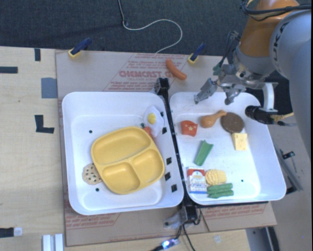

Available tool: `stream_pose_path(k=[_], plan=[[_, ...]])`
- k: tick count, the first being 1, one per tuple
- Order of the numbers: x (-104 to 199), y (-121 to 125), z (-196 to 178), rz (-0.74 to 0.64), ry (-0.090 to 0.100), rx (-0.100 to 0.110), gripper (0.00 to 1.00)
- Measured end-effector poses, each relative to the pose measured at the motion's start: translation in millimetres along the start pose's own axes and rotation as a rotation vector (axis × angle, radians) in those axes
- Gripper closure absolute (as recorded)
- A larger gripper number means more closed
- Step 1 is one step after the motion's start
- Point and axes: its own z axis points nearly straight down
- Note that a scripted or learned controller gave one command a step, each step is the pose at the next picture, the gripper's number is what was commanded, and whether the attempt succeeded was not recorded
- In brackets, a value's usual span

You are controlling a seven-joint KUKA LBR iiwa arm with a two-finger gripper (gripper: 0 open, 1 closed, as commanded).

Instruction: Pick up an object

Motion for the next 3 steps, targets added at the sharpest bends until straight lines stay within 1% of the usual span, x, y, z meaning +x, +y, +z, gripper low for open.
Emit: stream_pose_path(k=[1,2,3], plan=[[0.2,2.3,-9.9,-0.003,-0.001,-0.014,0.0],[-5.1,7.7,37.8,-0.002,-0.002,-0.01,0.0],[0.0,12.3,83.3,-0.005,-0.002,-0.011,0.0]])
